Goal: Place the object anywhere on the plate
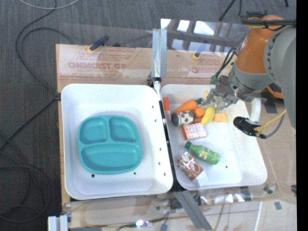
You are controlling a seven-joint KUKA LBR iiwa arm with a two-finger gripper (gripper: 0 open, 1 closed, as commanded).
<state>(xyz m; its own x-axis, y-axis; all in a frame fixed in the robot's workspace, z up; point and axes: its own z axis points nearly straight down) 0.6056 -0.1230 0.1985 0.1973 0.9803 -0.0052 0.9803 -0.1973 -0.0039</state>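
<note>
A teal plate (110, 143) with three compartments lies in the left bin (70, 129), with nothing on it. The right bin (240, 162) holds a yellow banana (208, 115), an orange carrot (186, 106), a small can (182, 118), a red-and-white box (194, 131), a green bottle (203, 152) and a brown snack packet (189, 165). My gripper (215, 101) hangs low over the back of the right bin, just above the banana's upper end and beside the carrot. The wrist hides what lies directly beneath it.
An orange stick (166, 104) lies along the divider between the bins. A pale orange wedge (220, 117) sits right of the banana. A black cable plug (244, 125) dangles from the arm over the right bin. Clamps and a metal post stand behind the bins.
</note>
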